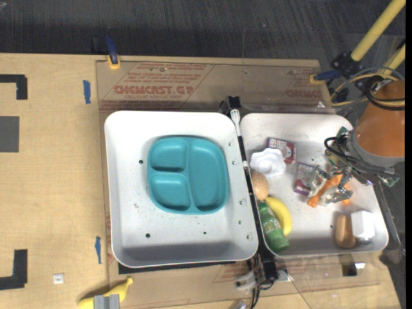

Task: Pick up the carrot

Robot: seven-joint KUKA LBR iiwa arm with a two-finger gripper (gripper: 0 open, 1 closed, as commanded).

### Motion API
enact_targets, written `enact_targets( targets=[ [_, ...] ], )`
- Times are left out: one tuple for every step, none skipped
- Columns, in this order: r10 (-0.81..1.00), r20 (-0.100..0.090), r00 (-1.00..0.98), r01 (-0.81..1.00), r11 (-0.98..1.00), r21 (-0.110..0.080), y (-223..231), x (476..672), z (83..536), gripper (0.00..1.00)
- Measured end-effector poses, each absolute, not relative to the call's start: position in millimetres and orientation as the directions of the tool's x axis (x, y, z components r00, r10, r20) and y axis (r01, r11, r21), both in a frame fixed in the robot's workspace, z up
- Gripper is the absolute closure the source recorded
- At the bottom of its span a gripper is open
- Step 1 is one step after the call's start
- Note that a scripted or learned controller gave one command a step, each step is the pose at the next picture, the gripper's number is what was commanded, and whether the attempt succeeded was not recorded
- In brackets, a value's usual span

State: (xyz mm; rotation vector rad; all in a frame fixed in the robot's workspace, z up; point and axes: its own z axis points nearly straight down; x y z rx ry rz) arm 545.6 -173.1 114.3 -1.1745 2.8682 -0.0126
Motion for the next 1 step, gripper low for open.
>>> enact_targets(
  targets=[
    [-0.695,-0.048,-0.718,-0.694,0.719,-0.030,-171.6,548.5,125.5,1.00]
  ],
)
